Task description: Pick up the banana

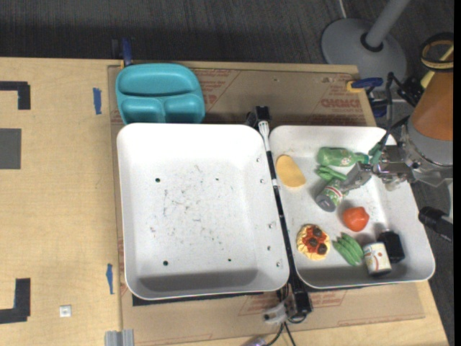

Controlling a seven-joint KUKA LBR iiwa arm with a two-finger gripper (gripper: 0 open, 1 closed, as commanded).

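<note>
The job has hardly begun. The banana (290, 171) is the yellow lump that lies flat on the floor of the right bin (403, 215), close to that bin's left wall and a bit nearer its far wall than its near one. Nothing touches it and nothing lifts it.

The gripper (358, 176) is over the right bin too, but more to the middle and toward the far right part. It hangs by a green crinkly thing (337, 156) and a little can (328, 196), well apart from the banana. I cannot tell if the gripper is spread apart or pressed together, because it is small and mixed up with the things below it. I see nothing held in it.

So what is left is almost all of it, I think: go over to the left side of the right bin, come down on the banana, grab it and lift it.

More toys sit in the right bin: a red tomato (355, 218) near the middle, a small pizza (314, 241) by the near left corner, a green veggie (349, 250) beside it, and a white jar (376, 258) and a black thing (392, 245) by the near right corner.

Just left of the right bin is the left bin (194, 200), white with grey scuffs. A teal tray (160, 92) sits behind that. Both bins rest on brown cardboard (302, 85) on a pale wood bench (57, 193). Past the right bin's far side is dark floor and a round grey stand (351, 42)
</note>
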